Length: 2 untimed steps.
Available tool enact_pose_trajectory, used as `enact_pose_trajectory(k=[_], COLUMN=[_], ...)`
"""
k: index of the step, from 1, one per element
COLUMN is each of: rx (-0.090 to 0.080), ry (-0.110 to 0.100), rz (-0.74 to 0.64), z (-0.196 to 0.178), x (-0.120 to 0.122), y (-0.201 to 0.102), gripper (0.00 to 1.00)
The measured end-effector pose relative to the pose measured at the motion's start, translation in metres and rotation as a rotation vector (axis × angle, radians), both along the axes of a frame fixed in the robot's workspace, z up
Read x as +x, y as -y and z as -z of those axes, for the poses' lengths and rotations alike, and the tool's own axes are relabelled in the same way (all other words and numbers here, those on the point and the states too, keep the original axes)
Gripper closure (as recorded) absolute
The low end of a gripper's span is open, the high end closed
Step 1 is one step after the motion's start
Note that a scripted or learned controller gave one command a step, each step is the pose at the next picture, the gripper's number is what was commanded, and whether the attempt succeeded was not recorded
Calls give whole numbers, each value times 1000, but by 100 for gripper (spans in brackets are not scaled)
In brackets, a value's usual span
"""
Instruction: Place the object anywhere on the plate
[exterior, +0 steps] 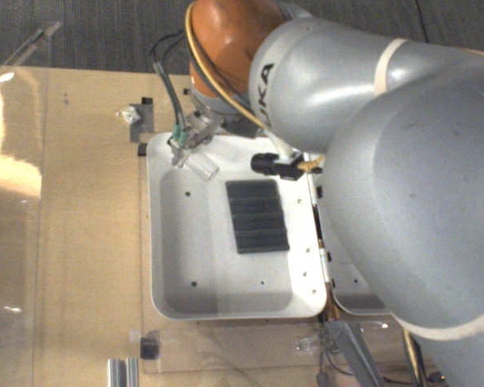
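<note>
A large grey robot arm (pixel 403 184) fills the nearest part of the view, reaching in from the right, with the letters "KUKA" readable on its side. Beyond its orange band (pixel 230 27), the gripper (pixel 181 145) hangs over the far corner of the white bin (pixel 165 289). A small clear object (pixel 202 166) sits just beside the gripper tip, touching or nearly so; I cannot tell whether the gripper has hold of it, or how far open it is. Nearer than the gripper and toward the arm, a dark ridged plate (pixel 257 216) lies flat on the bin floor. The step in hand seems to be the pickup or the start of the carry. The next move calls for bringing the object over the plate and releasing it.
</note>
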State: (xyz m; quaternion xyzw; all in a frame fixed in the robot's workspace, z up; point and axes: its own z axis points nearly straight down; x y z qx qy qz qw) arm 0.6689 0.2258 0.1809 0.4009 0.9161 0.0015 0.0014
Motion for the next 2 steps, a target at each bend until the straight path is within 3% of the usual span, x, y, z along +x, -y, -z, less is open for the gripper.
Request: enact_pose_trajectory(k=[1,2], rx=[0,-15], ry=[4,7], rz=[-465,-931], z=[28,91], x=[-9,-19], y=[-2,0], gripper=[100,100])
